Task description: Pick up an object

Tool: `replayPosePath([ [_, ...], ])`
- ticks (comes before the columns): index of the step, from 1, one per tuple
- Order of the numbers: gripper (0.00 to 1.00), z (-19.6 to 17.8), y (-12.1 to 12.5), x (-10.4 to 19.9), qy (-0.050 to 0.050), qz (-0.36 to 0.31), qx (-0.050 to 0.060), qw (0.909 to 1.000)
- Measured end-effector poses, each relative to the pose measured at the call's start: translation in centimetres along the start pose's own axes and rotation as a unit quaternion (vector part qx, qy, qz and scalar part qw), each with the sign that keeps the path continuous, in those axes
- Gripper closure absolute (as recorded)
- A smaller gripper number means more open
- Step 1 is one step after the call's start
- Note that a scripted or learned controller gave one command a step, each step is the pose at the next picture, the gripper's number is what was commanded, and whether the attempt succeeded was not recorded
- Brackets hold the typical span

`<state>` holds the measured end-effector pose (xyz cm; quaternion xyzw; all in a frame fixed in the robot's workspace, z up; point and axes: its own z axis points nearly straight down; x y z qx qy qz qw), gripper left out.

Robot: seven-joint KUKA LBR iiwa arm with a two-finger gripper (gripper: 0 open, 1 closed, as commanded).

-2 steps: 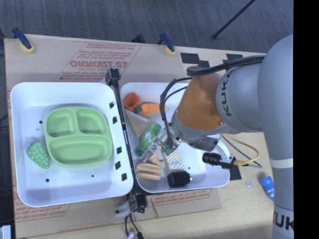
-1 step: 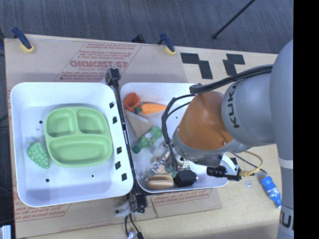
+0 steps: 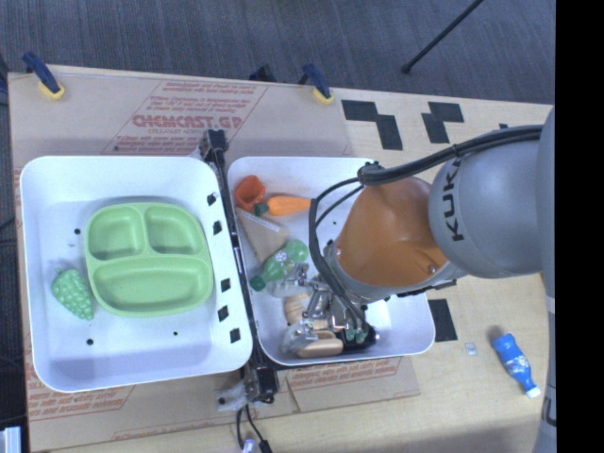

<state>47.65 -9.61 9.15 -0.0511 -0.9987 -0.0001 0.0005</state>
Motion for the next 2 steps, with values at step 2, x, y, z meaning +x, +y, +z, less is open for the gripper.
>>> replayPosePath([
  [2,0.0,0.0,0.8,-6.9,-0.001,-0.349,0.0,0.937],
])
